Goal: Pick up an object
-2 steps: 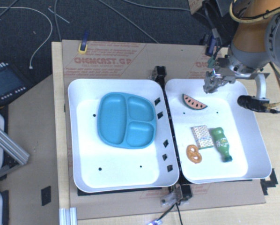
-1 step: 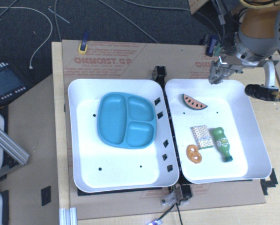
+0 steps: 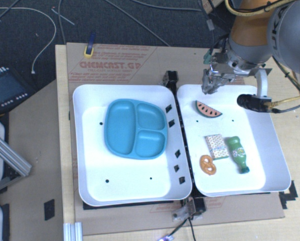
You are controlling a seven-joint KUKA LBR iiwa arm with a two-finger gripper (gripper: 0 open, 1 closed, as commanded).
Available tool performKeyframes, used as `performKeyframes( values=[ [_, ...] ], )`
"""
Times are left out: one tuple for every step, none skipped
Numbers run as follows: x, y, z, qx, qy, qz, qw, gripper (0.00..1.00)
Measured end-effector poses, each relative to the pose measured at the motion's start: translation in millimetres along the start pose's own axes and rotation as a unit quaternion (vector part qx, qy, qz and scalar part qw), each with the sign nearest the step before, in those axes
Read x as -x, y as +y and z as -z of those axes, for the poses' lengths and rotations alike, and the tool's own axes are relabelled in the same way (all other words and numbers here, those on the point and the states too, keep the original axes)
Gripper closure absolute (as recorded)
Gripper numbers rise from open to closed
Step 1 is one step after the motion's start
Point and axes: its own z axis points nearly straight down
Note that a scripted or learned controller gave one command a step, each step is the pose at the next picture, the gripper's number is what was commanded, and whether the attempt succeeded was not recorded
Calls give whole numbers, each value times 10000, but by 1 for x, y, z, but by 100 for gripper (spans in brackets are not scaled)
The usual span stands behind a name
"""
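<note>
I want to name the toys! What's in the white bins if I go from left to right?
Blue divided plate → pretzel → green bottle. The watermelon slice and checkered packet overlap these sideways, so I skipped them.

Two white bins (image 3: 85,149) sit side by side on the cardboard-covered bench (image 3: 115,64).

divided plate (image 3: 135,129) in left bin (image 3: 87,159), watermelon slice (image 3: 208,109), pretzel (image 3: 207,164), bottle (image 3: 237,153) in right bin (image 3: 270,159)

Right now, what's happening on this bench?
A grey and orange robot arm reaches in over the right bin, its tool hanging above the far left corner, just beyond the watermelon slice. The green bottle, pretzel and small packet lie nearer. A blue divided plate sits in the left bin.
</note>
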Motion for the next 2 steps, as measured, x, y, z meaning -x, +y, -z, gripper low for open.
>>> performKeyframes(
  values=[
    [-63,-5,0,2,-1,1,10000,100],
    [-123,-13,-2,0,-3,2,10000,100]
  ],
)
